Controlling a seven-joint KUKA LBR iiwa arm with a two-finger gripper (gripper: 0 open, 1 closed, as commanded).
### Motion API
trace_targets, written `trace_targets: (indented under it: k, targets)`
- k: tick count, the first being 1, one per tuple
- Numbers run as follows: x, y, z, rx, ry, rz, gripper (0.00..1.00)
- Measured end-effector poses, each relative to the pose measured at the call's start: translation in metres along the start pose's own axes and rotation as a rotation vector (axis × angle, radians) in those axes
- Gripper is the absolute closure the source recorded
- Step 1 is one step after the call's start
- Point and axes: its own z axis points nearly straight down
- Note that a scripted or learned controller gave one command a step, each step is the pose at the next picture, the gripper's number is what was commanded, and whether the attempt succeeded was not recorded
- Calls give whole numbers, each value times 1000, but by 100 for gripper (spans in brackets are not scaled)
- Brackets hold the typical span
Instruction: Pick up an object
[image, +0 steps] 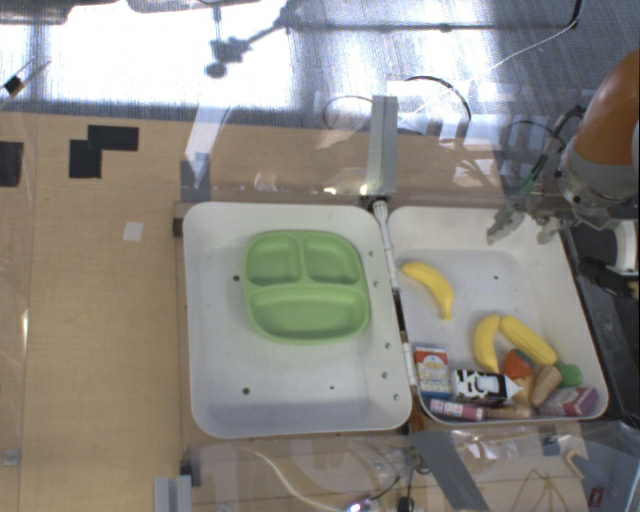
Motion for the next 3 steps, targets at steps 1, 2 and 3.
trace_targets:
  k: [1, 2, 3]
  targets:
    - [66, -58, 97, -2, 0, 30, 0]
    - [43, -148, 103, -13, -3, -84, 0]
    - [70, -141, 101, -16, -15, 39, 0]
